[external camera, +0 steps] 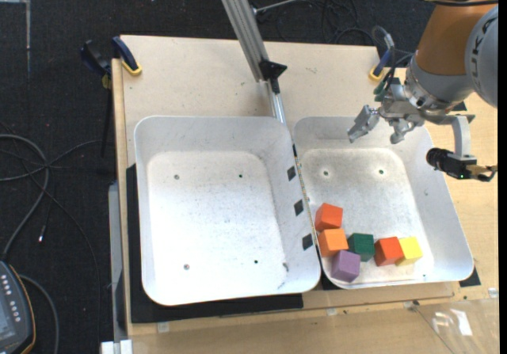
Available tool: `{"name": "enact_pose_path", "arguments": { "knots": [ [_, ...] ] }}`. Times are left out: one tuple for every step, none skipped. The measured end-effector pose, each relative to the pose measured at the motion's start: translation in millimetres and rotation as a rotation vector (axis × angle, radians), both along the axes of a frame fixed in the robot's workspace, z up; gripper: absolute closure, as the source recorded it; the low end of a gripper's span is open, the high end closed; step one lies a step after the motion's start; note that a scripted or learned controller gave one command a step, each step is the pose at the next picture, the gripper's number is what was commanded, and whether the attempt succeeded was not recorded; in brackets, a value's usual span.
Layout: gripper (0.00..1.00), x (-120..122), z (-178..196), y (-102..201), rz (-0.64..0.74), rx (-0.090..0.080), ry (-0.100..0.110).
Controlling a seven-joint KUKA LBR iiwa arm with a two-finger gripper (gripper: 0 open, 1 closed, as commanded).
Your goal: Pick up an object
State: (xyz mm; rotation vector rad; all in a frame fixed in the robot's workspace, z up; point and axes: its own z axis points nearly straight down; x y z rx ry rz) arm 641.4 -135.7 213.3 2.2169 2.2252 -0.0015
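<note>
Camera view: gripper hangs over the right bin's far end, fingers spread, nothing between them. Blocks cluster at the near edge: two orange cubes, green, purple, red-orange, yellow. Matte, square-edged. Best target: the top orange cube, least crowded; descend square to its faces.

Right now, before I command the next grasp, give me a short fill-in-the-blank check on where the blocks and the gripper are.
1. All the blocks lie in the ____ bin.
2. The green block sits between the lower orange block and the ____ block.
3. The purple block lies nearest the bin's ____ edge.
4. The gripper hangs over the bin's ____ end, apart from the blocks.

Missing words: right; red; front; far
</note>
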Motion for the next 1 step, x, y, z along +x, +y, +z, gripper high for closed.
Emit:
{"name": "enact_pose_path", "arguments": {
  "knots": [
    [0.00,-59.4,-38.5,29.1,-0.004,0.003,0.007]
  ]
}}
